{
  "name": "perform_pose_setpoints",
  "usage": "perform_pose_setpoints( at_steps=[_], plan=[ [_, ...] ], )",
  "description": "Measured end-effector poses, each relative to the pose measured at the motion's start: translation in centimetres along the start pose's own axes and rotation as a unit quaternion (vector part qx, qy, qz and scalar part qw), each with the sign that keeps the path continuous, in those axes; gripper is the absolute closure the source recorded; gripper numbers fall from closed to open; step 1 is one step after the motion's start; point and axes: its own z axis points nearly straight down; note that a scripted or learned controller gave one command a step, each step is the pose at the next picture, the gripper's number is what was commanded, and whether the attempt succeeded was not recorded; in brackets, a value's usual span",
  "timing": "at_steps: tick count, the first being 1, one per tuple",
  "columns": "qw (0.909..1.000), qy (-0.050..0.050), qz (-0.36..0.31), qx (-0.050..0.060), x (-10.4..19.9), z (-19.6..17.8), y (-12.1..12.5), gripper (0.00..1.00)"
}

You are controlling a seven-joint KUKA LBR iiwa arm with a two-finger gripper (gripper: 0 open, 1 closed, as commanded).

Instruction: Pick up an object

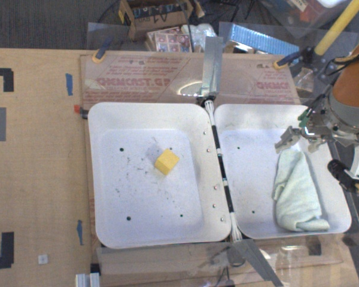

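Note:
A small yellow block (166,161) lies near the middle of the left bin (107,124). A pale green cloth (296,190) lies crumpled along the right side of the right bin (245,130). My gripper (300,142) hangs over the right bin's far right part, just above the top end of the cloth. Its fingers are spread open, one finger (285,140) pointing left, and nothing is between them. The arm's orange band (350,85) shows at the right edge.
A metal divider (220,166) runs between the two bins. Behind the bins stands a clear panel (185,76) with clamps, and boxes and clutter lie beyond it. Tan board (36,160) stretches to the left of the bins.

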Motion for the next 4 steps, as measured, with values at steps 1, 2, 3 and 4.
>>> perform_pose_setpoints(
  at_steps=[1,2,3,4],
  plan=[
    [0.9923,-0.002,-0.124,-0.003,-4.5,-11.8,-1.8,0.00],
    [0.9529,-0.001,-0.303,-0.001,2.1,-3.0,-5.0,0.00],
    [0.9053,-0.003,-0.425,-0.003,-6.2,-9.2,-6.2,0.00],
    [0.8062,-0.005,-0.592,-0.003,-6.8,-14.7,-2.7,0.00]
  ],
)
